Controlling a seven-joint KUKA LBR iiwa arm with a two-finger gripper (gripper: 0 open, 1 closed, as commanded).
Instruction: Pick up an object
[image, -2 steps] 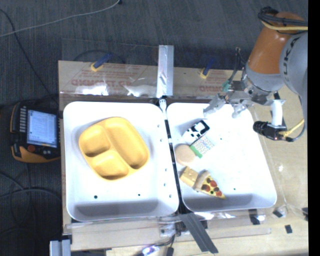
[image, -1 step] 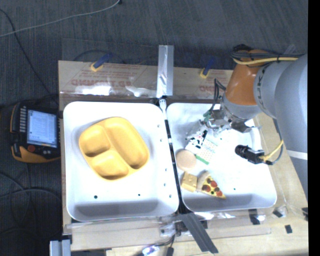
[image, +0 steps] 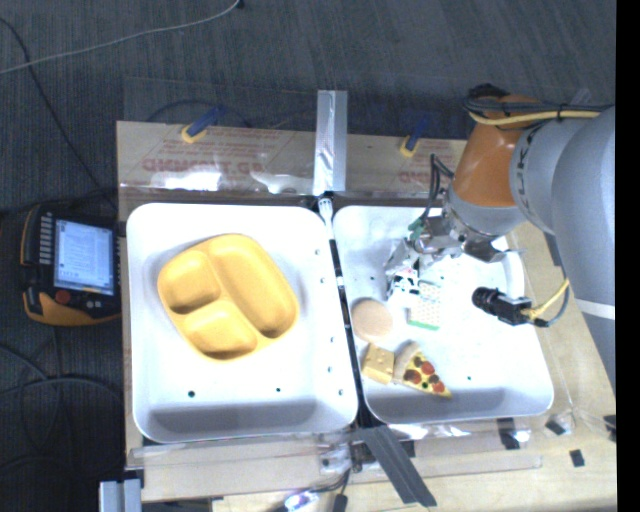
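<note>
Gripper (image: 415, 262) low inside right bin (image: 520, 370), near its back-left area, under grey arm (image: 570, 170) with glossy orange band (image: 485, 165). Opening of it: cannot tell, dark tangled metal parts there, too small to separate. Just beside and below gripper, small flat card with green print (image: 424, 316), perhaps touching, not clear. Further below-left, round tan bun-like piece (image: 372, 320), smooth and matte. Below that, pale yellow square block (image: 378, 364), touching wedge-shaped pizza slice toy (image: 424, 374) with red dots. Well apart to the left, in left bin (image: 150, 400), glossy yellow plastic tray (image: 227, 294) with three rounded compartments. Both bins shallow, white, smooth, with rounded corners.
</note>
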